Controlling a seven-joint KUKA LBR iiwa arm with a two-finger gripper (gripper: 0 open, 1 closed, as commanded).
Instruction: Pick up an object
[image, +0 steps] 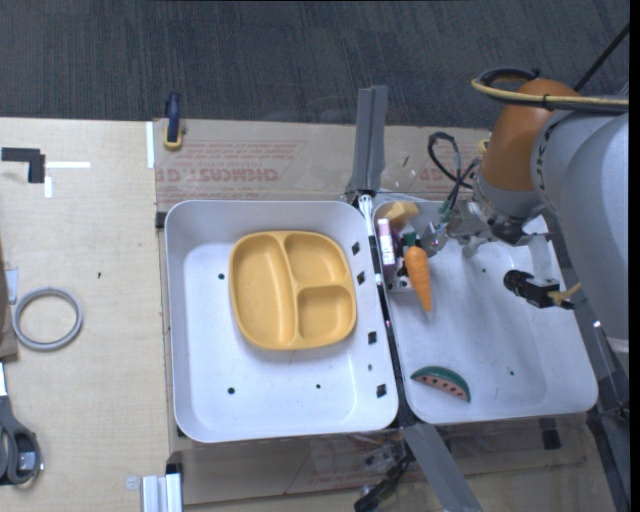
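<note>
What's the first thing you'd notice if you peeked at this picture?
Probably the big yellow divided plate, sitting in the middle of the left white bin. Next, the bright orange toy carrot near the top left corner of the right white bin, close to where the grey robot arm reaches in. A little watermelon slice lies by itself near the front of that same bin.

The pale wooden table (90, 400) bears two white bins (190, 390) side by side, a tape ring (45, 318) and scissors (18, 452).
</note>
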